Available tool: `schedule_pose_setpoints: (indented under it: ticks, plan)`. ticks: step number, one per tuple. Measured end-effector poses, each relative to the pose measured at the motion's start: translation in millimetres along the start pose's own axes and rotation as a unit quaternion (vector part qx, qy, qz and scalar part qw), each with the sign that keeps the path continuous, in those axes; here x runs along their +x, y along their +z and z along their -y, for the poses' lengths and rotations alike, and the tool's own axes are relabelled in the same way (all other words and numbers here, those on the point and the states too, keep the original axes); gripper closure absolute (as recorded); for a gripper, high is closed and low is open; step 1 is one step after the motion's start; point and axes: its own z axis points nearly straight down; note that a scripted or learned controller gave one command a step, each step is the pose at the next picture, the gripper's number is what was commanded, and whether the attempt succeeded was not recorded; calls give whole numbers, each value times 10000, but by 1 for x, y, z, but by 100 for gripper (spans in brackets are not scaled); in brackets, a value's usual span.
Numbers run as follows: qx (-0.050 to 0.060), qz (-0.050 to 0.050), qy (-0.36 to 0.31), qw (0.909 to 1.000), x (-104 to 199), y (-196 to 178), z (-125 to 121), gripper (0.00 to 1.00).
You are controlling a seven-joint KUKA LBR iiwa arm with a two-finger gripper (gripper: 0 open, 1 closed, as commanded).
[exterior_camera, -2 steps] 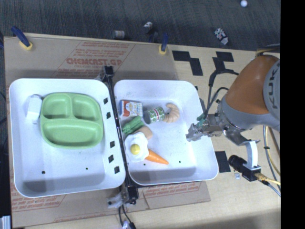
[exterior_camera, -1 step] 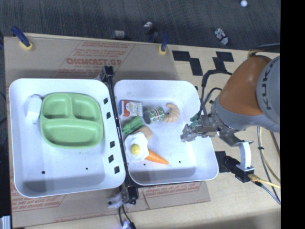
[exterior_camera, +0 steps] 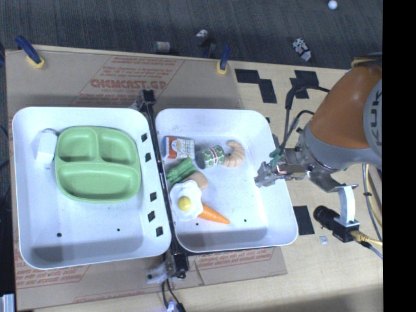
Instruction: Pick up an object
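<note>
The right bin (exterior_camera: 260, 226) holds several toy foods: a red and white carton (exterior_camera: 177, 147), a small green bottle (exterior_camera: 212, 155), a shrimp-like curl (exterior_camera: 236, 153), a green vegetable (exterior_camera: 181, 171), a fried egg (exterior_camera: 186, 199) and an orange carrot (exterior_camera: 213, 216). My gripper (exterior_camera: 268, 173) hovers over the right side of this bin, right of the foods and apart from them. Nothing shows between its fingers.
The left bin (exterior_camera: 39, 239) holds a green divided tray (exterior_camera: 97, 163) and a small white object (exterior_camera: 45, 147) at its left wall. A black divider (exterior_camera: 158, 174) runs between the bins. Cardboard lies under the bins; clamps sit at its back edge.
</note>
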Motion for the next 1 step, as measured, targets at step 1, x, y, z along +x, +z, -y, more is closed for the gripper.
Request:
schedule_pose_setpoints:
  ticks: [1]
  plan:
    - [24,-9,-3,10000,5,24,1,100]
